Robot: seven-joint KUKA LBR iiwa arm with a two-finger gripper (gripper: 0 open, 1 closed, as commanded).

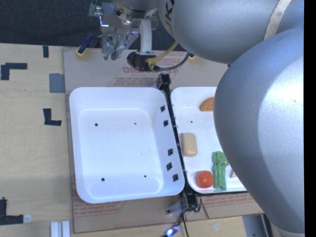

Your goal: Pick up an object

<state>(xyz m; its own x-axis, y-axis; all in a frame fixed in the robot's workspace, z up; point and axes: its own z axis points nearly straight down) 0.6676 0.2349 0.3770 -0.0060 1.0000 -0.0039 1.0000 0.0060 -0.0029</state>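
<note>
The right bin (181,113) holds a pale tan block (189,144), a red tomato (205,179), a green asparagus-like bundle (219,169) and an orange piece (208,104) half hidden by the arm. My gripper (113,47) hangs above the far edge of the bench, beyond the left bin (118,144), well away from all the objects. Nothing shows between its fingers. The big grey arm covers much of the right bin.
Both bins rest on a brown cardboard sheet (143,75). A black divider clip line (170,132) runs between the bins. Black tape marks (49,117) lie on the wooden bench to the left. A yellow-and-blue object (85,46) lies near the gripper.
</note>
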